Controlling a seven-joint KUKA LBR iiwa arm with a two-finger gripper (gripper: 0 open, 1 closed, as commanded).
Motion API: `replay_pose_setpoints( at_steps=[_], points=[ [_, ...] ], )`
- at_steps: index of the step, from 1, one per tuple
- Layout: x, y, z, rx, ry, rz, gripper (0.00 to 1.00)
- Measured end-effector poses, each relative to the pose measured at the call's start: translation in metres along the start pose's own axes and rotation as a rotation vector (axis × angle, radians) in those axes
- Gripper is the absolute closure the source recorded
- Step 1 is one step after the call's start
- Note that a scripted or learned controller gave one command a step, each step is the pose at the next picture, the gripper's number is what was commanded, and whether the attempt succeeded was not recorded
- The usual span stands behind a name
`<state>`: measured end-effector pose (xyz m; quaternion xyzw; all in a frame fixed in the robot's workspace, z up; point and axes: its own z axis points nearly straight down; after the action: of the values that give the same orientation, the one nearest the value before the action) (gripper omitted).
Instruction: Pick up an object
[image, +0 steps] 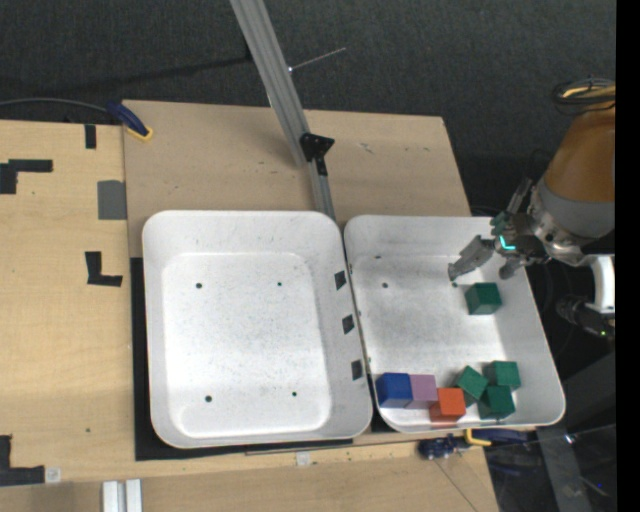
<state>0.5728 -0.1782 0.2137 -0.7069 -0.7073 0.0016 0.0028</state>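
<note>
My gripper (483, 266) hangs over the back right part of the right bin (400, 240), its fingers spread open with nothing between them. A lone green block (483, 298) lies on the bin floor just in front of the fingertips, apart from them. Along the bin's front edge sit a blue block (394, 388), a purple block (423, 387), an orange block (449, 402) and three more green blocks (497, 400), packed close together.
The left bin (160, 240) stands beside the right one. A slanted metal bar (285, 90) runs down to the gap between the bins at the back. The wooden bench (60, 250) extends to the left.
</note>
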Motion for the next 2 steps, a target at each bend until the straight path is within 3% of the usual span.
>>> replay_pose_setpoints(
  at_steps=[1, 2],
  points=[
    [0.000, 0.001, -0.003, -0.005, -0.001, -0.001, 0.00],
    [0.006, 0.005, 0.059, 0.001, -0.001, -0.001, 0.00]
  ],
)
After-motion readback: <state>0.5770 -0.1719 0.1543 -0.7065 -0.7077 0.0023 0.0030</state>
